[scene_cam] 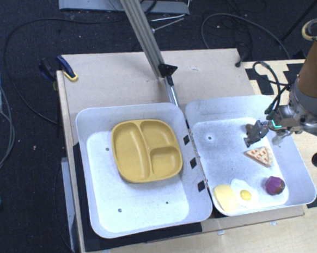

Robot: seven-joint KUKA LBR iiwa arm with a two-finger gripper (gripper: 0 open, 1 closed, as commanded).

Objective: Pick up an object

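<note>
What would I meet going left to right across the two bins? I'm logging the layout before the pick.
Yellow divided plate in the left bin → yellow cheese slice → fried egg → pizza slice → purple ball, all in the right bin.

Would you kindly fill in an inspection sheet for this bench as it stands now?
Surface: wooden bench bearing two shallow white bins, left bin and right bin.
Job's things: pizza slice, purple piece, fried egg and yellow block in the right bin.
Clutter: yellow divided plate in the left bin.
Grippers: pincer above the right bin, beside the pizza slice; finger state unclear.
Cables: black cables on the dark floor.
Surroundings: metal pole slanting over the bench.
</note>
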